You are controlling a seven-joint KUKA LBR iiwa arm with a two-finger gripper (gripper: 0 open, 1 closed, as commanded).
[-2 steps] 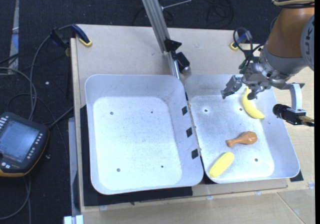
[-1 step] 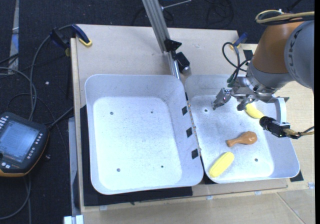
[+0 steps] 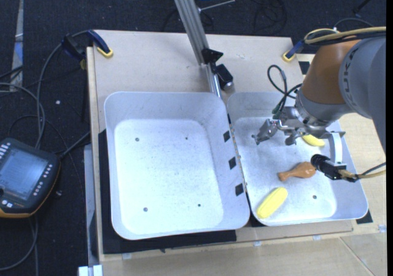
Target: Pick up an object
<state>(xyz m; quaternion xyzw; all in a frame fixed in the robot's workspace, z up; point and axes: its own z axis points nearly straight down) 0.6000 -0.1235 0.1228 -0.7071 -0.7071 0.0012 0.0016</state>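
The bench (image 3: 153, 63) carries two shallow white bins side by side, their inner rims overlapping along a line that runs from the far middle down to the near edge. The left bin (image 3: 123, 115) has a bare floor across its whole width, so all four of its walls stand free. The right bin (image 3: 245, 109) holds everything else.

The arm (image 3: 344, 78) comes in over the right bin's far right corner, its orange band above the wrist. The gripper (image 3: 277, 134) hangs over the far half of that bin, roughly mid-width, with its fingers (image 3: 263, 135) spread apart and nothing between them.

A small yellow object (image 3: 314, 140) lies near the bin's right wall, just beside the wrist and partly hidden by it. An orange-brown drumstick-shaped object (image 3: 298, 172) lies nearer the front, toward the right wall, its thin end pointing toward the bin's middle. A black cable fitting (image 3: 325, 166) sits just past its thick end. A yellow oblong object (image 3: 271, 202) lies close to the near rim, tilted, not far from the near left corner of the right bin.

Open floor shows along the right bin's left wall, from below the gripper to the yellow oblong object, and in the near right corner. A slanted metal post (image 3: 191, 19) rises from the bench's far edge by the bins' shared rim
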